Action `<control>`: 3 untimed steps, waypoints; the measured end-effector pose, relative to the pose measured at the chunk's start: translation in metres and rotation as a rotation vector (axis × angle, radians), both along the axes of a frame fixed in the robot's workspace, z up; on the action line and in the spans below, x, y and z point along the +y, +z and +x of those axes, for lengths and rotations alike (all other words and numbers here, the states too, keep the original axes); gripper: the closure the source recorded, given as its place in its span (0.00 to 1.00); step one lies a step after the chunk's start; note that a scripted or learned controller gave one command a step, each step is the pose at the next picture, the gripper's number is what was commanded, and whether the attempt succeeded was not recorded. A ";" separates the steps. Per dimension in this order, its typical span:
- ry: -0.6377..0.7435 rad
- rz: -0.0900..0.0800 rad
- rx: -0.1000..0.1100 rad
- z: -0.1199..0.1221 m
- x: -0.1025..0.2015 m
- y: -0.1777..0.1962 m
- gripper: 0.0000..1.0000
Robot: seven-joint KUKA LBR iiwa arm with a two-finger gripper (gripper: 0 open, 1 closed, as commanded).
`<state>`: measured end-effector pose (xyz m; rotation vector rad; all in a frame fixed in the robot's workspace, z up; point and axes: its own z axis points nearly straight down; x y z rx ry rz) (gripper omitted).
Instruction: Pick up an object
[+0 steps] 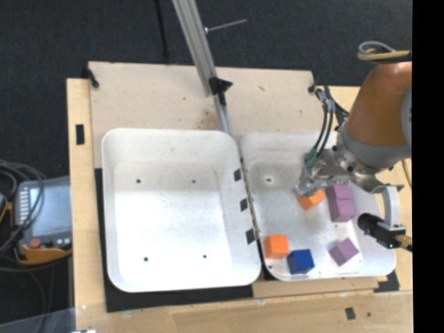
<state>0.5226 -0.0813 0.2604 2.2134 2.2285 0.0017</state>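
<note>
My gripper (308, 186) hangs over the right bin (277, 155), near its middle. A small orange block (311, 200) sits tilted right at the gripper's tip, partly hidden by it, and I cannot see whether it is gripped. Just right of it lies a purple block (340, 203). Along the bin's front are another orange block (277, 245), a blue block (300, 261) and a second purple block (343, 251).
The left bin (173, 207) stands beside the right one, their rims meeting at a divider with black clips (244, 203). A slanted aluminium rail (198, 40) rises behind the bins. The arm's orange band (381, 103) looms over the right bin's far right.
</note>
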 end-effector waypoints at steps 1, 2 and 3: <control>0.000 0.001 0.002 0.007 0.056 -0.012 1.00; 0.000 0.000 0.001 0.014 0.103 -0.014 1.00; 0.000 0.000 0.004 0.011 0.150 -0.026 1.00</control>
